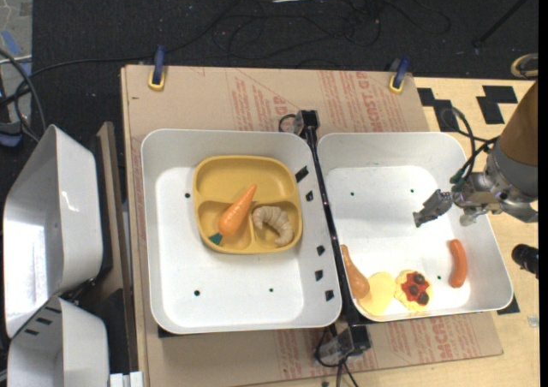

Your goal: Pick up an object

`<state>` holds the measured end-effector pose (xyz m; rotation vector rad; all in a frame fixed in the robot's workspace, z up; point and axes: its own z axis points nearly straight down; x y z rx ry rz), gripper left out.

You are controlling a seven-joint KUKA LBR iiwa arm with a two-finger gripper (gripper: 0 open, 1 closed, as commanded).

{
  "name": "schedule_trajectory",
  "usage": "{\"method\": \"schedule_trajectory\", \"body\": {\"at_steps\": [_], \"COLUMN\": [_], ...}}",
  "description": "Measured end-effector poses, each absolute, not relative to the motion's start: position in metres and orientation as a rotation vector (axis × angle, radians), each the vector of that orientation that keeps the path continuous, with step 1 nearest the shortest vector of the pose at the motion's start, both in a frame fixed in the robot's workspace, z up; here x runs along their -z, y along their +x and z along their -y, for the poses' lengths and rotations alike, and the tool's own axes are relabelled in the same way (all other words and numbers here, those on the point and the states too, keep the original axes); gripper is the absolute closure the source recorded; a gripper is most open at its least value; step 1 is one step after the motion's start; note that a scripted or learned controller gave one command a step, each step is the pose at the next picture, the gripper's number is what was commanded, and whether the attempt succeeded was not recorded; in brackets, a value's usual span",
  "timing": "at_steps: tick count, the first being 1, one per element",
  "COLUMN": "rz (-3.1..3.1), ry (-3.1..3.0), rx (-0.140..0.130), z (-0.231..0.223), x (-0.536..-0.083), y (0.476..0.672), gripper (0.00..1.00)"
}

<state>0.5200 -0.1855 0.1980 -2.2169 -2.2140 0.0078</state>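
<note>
Sausage [459,263] below claw [431,209] (well apart), claw state possibly open, cannot tell

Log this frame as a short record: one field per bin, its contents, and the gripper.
left bin: holds a yellow divided plate
plate contents: a toy carrot lying across the divider, a pale shrimp in the right compartment
right bin: food toys along its near edge
right bin contents: a drumstick, a yellow pastry with berries, a sausage
gripper: over the right bin, above the sausage in this view, nothing seen in its jaws
</note>
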Motion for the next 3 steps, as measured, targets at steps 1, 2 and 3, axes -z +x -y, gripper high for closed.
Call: {"method": "schedule_trajectory", "body": {"at_steps": [1,2,3], "rz": [2.222,2.216,2.217], "ry": [-2.220,-2.219,-2.220], "rx": [0.000,-0.004,-0.003], "z": [0.185,0.182,0.181], "x": [-0.202,-0.139,-0.089], "y": [0.522,0.521,0.520], "gripper": [0.00,0.00,0.00]}}
